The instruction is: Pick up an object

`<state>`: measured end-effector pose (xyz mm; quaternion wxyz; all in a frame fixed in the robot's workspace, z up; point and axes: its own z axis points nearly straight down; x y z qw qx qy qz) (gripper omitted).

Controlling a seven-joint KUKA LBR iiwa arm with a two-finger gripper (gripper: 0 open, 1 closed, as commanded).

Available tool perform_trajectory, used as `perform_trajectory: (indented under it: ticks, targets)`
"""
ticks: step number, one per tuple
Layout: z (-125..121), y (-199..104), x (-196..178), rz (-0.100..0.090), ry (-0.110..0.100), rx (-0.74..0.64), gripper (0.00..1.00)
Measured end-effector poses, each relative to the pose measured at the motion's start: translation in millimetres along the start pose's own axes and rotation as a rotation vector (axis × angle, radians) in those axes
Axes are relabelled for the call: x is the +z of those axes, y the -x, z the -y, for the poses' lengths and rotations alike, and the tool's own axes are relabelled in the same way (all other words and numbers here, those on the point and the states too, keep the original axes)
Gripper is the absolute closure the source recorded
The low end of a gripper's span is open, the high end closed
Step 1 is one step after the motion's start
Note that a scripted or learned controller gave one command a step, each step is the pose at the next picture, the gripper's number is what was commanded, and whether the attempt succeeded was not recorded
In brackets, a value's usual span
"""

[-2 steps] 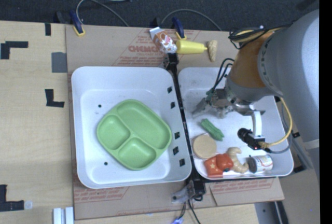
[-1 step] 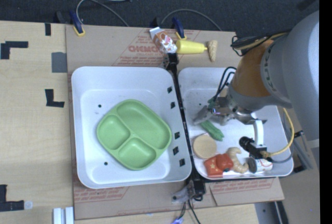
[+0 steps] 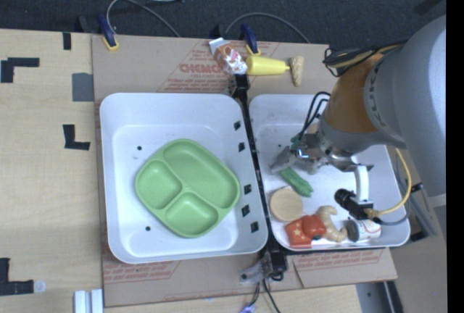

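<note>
Grey arm (image 3: pixel 406 87) with orange band looms from the right, reaching down into the right bin (image 3: pixel 395 238). Fingers (image 3: pixel 290 159) sit low in that bin, slightly apart, nothing clamped between them. Green pod (image 3: pixel 297 182) lies just below the fingertips, close or touching, can't tell. Further down: tan disc (image 3: pixel 286 203), red toy (image 3: pixel 303 230), pale toy (image 3: pixel 330 223) bunched near the front wall. Left bin (image 3: pixel 116 123) holds a green divided plate (image 3: pixel 188 188). Yellow item (image 3: pixel 267 67) lies on the cardboard behind the bins.
</note>
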<state>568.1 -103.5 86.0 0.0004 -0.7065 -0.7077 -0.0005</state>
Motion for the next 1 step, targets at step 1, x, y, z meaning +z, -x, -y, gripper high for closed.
perform_trajectory:
  ticks: [1]
  targets:
    - [-0.5,1.2,-9.9,0.004,0.004,0.000,1.00]
